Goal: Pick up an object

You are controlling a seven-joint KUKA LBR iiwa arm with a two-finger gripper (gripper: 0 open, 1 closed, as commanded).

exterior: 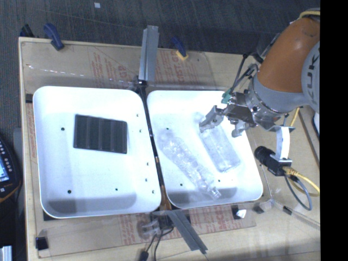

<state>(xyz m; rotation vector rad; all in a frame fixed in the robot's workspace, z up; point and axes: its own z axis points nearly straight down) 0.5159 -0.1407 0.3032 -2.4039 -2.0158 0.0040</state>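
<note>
apparently the gripper hangs low over the right bin, just above the upper bottle, lined up for grabbing; finger spread can't be told.

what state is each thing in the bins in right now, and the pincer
pad: lying flat in the left bin, apart from the walls.
long bottle: clear, on its side in the right bin, running diagonally, cap end toward the near wall.
short bottle: clear, on its side beside the long bottle, under the pincer.
pincer: over the short bottle's upper end; grip cannot be judged.
</note>
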